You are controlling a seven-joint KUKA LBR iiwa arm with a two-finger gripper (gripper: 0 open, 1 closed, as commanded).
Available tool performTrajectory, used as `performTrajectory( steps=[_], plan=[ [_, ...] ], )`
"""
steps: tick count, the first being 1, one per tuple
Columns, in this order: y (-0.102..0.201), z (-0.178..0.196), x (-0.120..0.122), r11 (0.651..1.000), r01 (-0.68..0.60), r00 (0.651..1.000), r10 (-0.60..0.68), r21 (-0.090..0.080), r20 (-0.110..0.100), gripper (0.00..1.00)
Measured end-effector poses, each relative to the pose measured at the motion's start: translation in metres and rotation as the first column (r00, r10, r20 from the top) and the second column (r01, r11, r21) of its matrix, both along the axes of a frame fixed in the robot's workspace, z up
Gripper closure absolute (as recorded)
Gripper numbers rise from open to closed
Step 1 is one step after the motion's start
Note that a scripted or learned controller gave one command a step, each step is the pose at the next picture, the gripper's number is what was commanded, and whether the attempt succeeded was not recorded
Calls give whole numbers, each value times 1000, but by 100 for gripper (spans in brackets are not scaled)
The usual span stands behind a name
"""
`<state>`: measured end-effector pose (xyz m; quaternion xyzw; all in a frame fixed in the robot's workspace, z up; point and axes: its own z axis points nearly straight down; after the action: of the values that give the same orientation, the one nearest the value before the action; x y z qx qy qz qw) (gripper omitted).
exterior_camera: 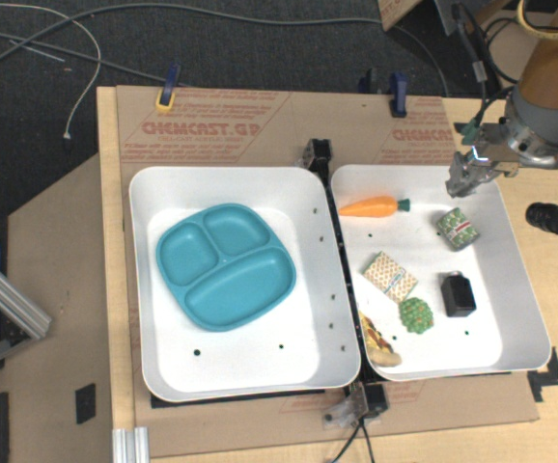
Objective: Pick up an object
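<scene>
In the camera view, two white bins are seen side by side: the left bin (153,355) and the right bin (511,345). One blue tray (226,265), divided into three compartments, lies in the left bin. Six small items are counted in the right bin: one carrot (371,206) near the upper left, one green-and-red box (459,229) near the upper right, one patterned packet (390,277) near the middle, one green ball (416,315) just below the packet, one black block (459,294) to the right of the ball, and one yellowish item (379,341) against the lower left wall, too small to be identified. The gripper (465,177) is positioned over the upper right part of the right bin, just above the box in the picture, and nothing is seen between its fingers; whether they are set wide or narrow cannot be told. The box is judged the likeliest target. Several faults are possible: the tilted box may be pushed aside by a descending finger, a closure may slip off its angled faces, or the bin's far wall may be struck because the target lies near it.
</scene>
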<state>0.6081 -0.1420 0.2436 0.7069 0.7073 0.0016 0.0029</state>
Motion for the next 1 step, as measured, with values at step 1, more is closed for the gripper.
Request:
performTrajectory(
  steps=[1],
  plan=[
    [48,-11,7,1000,-4,1000,4,4,-8,100]
  ],
)
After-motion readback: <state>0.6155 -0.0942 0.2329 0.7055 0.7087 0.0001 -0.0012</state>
